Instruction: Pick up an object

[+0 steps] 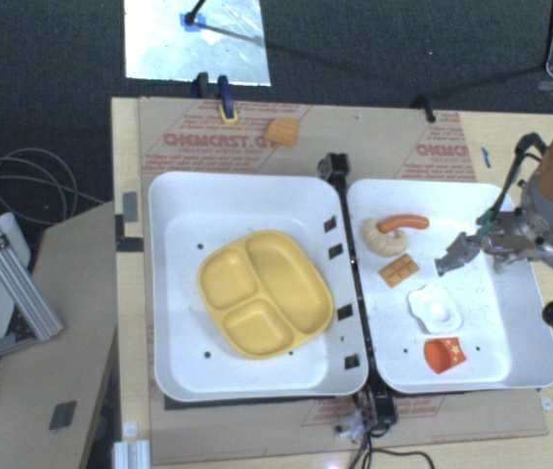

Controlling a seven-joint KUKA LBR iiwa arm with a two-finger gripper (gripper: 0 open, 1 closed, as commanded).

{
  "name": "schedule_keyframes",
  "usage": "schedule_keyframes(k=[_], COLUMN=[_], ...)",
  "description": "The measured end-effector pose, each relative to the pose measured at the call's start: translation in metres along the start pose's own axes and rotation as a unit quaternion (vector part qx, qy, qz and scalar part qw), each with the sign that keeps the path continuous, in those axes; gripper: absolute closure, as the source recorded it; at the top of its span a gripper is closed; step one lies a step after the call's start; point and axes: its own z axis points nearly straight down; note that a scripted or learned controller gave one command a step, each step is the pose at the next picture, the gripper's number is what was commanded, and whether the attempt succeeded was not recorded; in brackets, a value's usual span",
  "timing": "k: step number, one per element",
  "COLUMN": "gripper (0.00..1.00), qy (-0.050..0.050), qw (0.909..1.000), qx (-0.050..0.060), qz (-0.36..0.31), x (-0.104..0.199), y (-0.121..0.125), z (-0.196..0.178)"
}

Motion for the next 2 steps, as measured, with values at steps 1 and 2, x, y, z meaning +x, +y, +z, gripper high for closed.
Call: schedule_keyframes(k=[1,2], gripper=[0.0,0.0], qy=[0.001,0.0], qw=[1.0,1.0], qx=[0.005,0.001], qz=[0.002,-0.001], x=[-0.013,0.008], y=[-0.025,0.003], z=[0.105,0.173])
